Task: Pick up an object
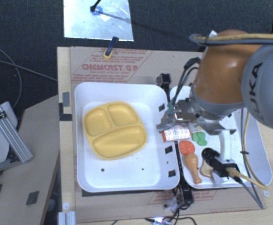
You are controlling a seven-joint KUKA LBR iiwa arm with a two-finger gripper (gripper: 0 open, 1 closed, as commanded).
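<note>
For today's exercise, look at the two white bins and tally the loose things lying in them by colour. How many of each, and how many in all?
Yellow: 1, the divided tray in the left bin
Orange-red: 1, a round piece
Green: 1, a small piece
Tan: 1, a drumstick
White with red print: 1, a packet
Total: 5 visible; the arm hides much of the right bin.

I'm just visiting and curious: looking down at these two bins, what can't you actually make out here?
- Gripper: the arm's orange band and grey wrist cover it, so whether it holds anything is unclear.
- Right bin: the arm hides most of its floor.
- Green item: partly under the arm, too small to identify.
- Red-and-white packet: its print is too small to read.
</note>
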